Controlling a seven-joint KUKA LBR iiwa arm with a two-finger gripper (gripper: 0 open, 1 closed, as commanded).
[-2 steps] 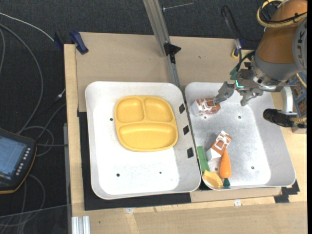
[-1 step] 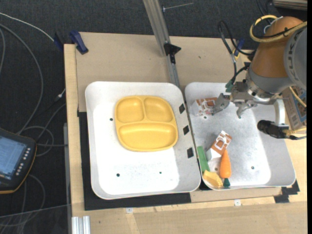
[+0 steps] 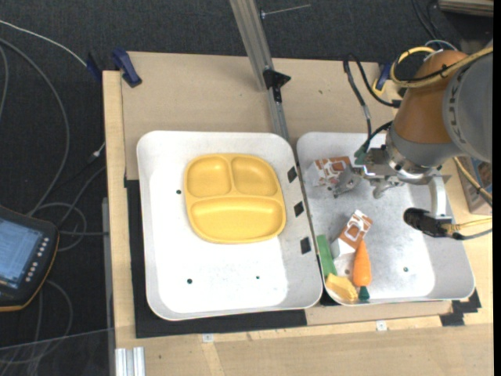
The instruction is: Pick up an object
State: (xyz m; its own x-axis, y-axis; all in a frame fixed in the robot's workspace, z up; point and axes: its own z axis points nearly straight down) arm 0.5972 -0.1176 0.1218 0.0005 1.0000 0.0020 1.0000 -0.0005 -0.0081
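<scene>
In the right bin (image 3: 438,276), my gripper (image 3: 362,180) hangs low over the far left part, under the grey arm with its orange band (image 3: 427,108). A small brown-and-white carton (image 3: 332,168) lies just to the gripper's left, touching it or nearly so. A second small orange-and-white carton (image 3: 356,228) lies nearer the front. Below that carton are an orange carrot (image 3: 361,263), a green stick-shaped piece (image 3: 325,254) and a yellow piece (image 3: 341,288) in the front left corner.
The left bin (image 3: 156,233) holds a yellow divided plate (image 3: 233,197). A grey metal pole (image 3: 258,45) slants across the back between the bins. A black cable part (image 3: 425,221) hangs off the arm over the right bin. Cables run at the far right.
</scene>
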